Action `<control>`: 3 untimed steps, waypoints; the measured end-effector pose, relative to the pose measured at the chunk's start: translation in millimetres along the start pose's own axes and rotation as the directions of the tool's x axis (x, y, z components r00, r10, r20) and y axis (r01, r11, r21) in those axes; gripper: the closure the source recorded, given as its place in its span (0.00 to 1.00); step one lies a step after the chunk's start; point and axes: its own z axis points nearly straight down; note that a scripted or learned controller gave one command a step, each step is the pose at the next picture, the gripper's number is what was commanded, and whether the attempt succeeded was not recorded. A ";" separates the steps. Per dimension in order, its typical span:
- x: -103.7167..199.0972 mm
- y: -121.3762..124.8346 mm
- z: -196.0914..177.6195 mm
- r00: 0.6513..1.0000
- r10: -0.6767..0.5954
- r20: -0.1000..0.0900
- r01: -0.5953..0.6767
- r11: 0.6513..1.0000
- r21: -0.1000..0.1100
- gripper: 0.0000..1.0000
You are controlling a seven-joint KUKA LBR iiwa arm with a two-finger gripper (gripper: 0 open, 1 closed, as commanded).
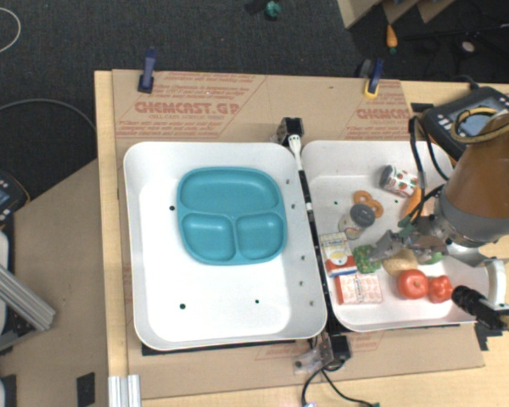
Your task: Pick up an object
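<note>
The gripper (396,246) hangs low over the clutter in the right bin (339,164), by the tomato (413,285), seemingly lining up a grab; I cannot tell its state.

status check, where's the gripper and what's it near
Gripper low over right bin, among the clutter. Nothing seen held. Red tomato and green item close by. Teal divided plate alone in left bin.

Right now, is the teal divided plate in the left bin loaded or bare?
Bare. The teal divided plate lies flat in the left bin, and all three compartments show plain teal; the small items sit in the right bin.
</note>
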 end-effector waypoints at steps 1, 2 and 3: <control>91.9 18.0 -60.9 1.000 -0.010 0.004 0.010 1.000 -0.024 0.00; 140.4 -19.7 -56.5 1.000 -0.004 0.003 0.004 1.000 -0.012 0.00; 238.0 23.9 -27.8 1.000 -0.010 0.003 0.010 1.000 -0.017 0.00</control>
